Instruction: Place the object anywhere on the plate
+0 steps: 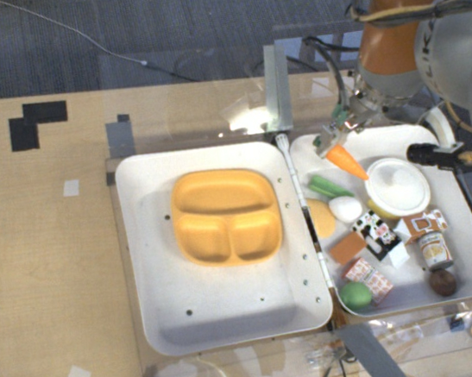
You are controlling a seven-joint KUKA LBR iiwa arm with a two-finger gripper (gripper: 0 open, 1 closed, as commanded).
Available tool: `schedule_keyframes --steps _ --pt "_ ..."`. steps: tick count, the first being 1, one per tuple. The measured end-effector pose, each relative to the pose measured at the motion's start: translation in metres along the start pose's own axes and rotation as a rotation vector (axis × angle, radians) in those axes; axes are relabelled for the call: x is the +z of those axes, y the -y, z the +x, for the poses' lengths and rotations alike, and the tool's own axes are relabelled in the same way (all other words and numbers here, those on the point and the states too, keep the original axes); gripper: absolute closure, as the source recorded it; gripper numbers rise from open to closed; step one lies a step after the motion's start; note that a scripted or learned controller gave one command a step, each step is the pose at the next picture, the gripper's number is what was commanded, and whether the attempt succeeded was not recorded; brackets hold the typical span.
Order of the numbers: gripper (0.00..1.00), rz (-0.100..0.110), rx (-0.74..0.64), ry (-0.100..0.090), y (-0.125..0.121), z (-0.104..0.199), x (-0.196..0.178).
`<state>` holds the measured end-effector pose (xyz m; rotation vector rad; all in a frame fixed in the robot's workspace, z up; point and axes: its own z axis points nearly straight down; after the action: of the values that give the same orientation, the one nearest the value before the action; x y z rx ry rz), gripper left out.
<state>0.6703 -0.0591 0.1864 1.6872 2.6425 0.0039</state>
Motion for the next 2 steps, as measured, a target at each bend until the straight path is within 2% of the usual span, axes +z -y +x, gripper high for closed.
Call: schedule_keyframes --steps 1,2 --pt "1.0 -0.001 -0.033 -0.003 -0.028 0.061 0.0" --pt "1.0 0.001 0.078 -0.004 -0.019 0.129 0.0"
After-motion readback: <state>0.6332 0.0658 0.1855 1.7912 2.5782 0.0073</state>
